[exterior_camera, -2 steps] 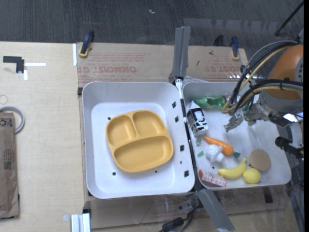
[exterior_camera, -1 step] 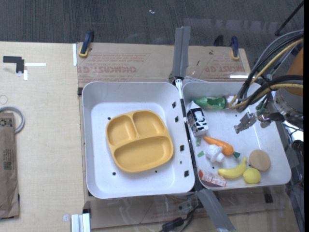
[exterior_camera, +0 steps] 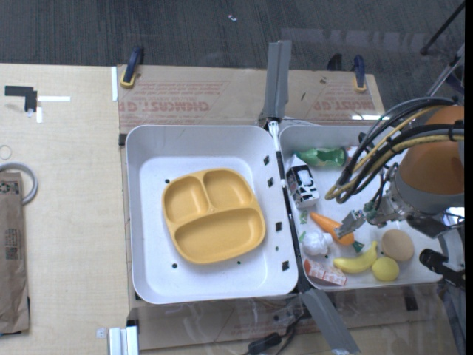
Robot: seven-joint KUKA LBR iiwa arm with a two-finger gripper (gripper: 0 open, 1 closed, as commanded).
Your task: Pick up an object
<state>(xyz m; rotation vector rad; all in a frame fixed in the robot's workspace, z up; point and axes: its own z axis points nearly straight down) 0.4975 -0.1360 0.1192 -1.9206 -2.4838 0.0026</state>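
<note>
Camera view, step: The arm (exterior_camera: 432, 161) reaches in from the right over the right bin (exterior_camera: 334, 130); its hand (exterior_camera: 352, 225) sits low among the objects, so the approach to a grasp looks underway, with nothing yet lifted.
Camera view, hand: Small and partly masked by cables (exterior_camera: 377, 150); whether it stands wide or narrow cannot be told, and no object shows clearly between its tips.
Camera view, target: The carrot (exterior_camera: 327, 223) lies at the hand's tip, touching or just beside it, pointing left toward the bin's centre wall.
Camera view, neighbours: A white lump (exterior_camera: 315, 244) sits just below the carrot; a banana (exterior_camera: 356, 260), a lemon (exterior_camera: 385, 269) and a tan egg-shaped object (exterior_camera: 397, 245) crowd the near corner; a green item (exterior_camera: 323, 156) lies well apart at the far side.
Camera view, left bin: A yellow divided plate (exterior_camera: 213, 214) rests in the left bin (exterior_camera: 148, 220).
Camera view, next move: Likely to close on the carrot and rise straight, clear of the banana.
</note>
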